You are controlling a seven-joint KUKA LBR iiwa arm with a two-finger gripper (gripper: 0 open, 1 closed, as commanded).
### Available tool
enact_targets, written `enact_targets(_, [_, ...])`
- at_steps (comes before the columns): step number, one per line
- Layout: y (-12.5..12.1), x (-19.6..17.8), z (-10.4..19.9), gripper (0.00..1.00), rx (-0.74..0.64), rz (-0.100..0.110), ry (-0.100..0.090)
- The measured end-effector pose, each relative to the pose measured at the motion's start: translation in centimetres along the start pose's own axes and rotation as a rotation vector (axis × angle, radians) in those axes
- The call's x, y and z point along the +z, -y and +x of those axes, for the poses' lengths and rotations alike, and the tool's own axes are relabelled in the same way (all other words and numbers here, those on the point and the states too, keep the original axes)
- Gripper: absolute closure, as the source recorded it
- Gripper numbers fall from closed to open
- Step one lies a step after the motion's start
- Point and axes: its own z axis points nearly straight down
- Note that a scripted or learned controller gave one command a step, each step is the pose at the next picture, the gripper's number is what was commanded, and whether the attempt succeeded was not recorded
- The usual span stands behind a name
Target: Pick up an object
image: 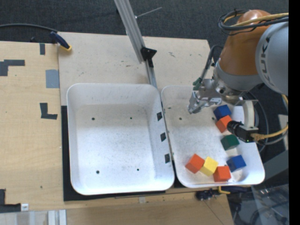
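Hovering over the upper part of the right bin (pixel 176 139), the gripper (pixel 196 106) hung with its tips pointed down at bare white floor, and nothing could be seen between them; how wide the jaws stood could not be told from this slant. Every candidate lay in that same bin: a blue cube (pixel 221 111) and an orange-red cube (pixel 223 123) just beside the gripper toward the bin's far wall, a green cube (pixel 229 142) below those, and along the bin's near rim an orange cube (pixel 194 163), a yellow cube (pixel 209 166), another orange-red cube (pixel 222 173) and a second blue cube (pixel 236 162). The left bin (pixel 75 125) sat alongside. Judging the pick, the blue cube looked closest, but it touched its neighbour, so a clean descent would need the fingers straddling its free sides, squarely centred.
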Motion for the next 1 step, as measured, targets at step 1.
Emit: enact_targets(1, [1.39,1.66,5.37,1.0,0.0,0.004,0.001])
